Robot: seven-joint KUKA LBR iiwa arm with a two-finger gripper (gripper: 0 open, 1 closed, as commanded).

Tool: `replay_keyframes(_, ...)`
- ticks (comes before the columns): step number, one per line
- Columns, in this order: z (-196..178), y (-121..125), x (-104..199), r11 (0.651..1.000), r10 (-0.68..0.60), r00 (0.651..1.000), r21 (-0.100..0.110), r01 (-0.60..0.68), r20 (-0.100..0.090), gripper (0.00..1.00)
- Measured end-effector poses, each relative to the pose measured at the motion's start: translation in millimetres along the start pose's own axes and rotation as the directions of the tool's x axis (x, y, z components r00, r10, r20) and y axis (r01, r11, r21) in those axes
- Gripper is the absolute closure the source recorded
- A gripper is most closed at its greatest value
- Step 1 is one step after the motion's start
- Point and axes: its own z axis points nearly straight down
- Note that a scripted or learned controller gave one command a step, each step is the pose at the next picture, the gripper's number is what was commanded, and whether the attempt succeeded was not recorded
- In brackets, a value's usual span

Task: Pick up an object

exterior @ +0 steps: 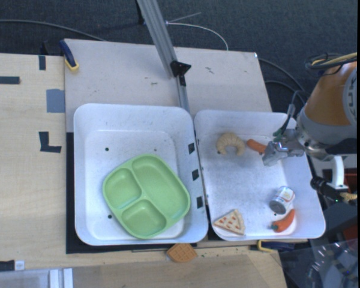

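The right bin holds several toy foods. A tan croissant lies near its back, with an orange carrot-like piece just to its right. My gripper hangs low over the bin, right at the right end of that orange piece. I cannot tell whether it touches the piece. A small silver can lies toward the front right, and an orange-red pepper lies in front of it. A pizza slice rests at the front left corner of this bin.
The left bin holds a green divided plate. A round brown waffle piece lies on the bench in front of the bins. A slanted metal pole rises from behind the bins. The arm's orange band is at the right.
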Motion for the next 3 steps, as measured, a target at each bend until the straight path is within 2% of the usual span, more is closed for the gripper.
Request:
replay_keyframes(2,-126,0,5,1.0,-0.001,1.0,-0.002,0.001,0.001,1.0)
replay_keyframes(3,-113,2,59,1.0,-0.004,1.0,0.005,0.004,-0.002,1.0)
